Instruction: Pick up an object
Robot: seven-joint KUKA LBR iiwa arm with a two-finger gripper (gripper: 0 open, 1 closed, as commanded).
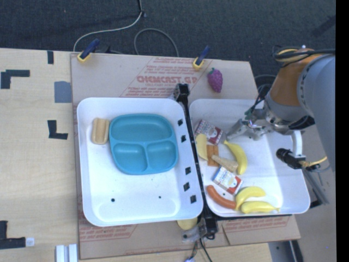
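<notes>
The right bin (283, 173) holds several small items. A yellow banana (238, 156) lies near its middle, with a tan stick-shaped piece (223, 162) and a yellow wedge (202, 146) beside it. A red-and-white packet (209, 130) lies toward the back left and a second packet (227, 179) sits lower down. An orange hot dog (219, 197) and two more bananas (254, 200) rest at the front. My gripper (241, 128) hangs low over the bin's back part, just above the middle banana and right of the back packet. Nothing shows in its grasp.
The left bin (90, 184) carries a blue divided plate (144, 144) and a tan bread piece (100, 130) at its left. A purple fruit (216, 80) lies on the cardboard behind the bins. The arm (305, 91) crosses the right bin's far right side.
</notes>
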